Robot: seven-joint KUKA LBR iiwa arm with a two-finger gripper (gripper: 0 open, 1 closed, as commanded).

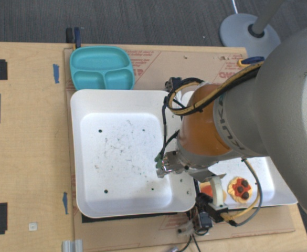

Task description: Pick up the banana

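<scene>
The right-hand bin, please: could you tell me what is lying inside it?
In the right bin, a round toy with red spots and an orange-and-white piece lie near its front. The arm covers most of the bin, so anything else inside, the banana included, is hidden.

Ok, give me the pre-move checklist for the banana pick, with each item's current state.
1. Banana located: cannot tell; no banana is identifiable in the camera view.
2. Gripper state: cannot tell; the arm covers it.
3. Arm position: ok; it hangs over the right bin, at the divide with the left bin.
4. Right bin contents readable: not ok; the arm hides most, only a small pizza-like toy and an orange-and-white item show.
5. Teal divided tray out of the way: ok; it lies behind the left bin.
</scene>
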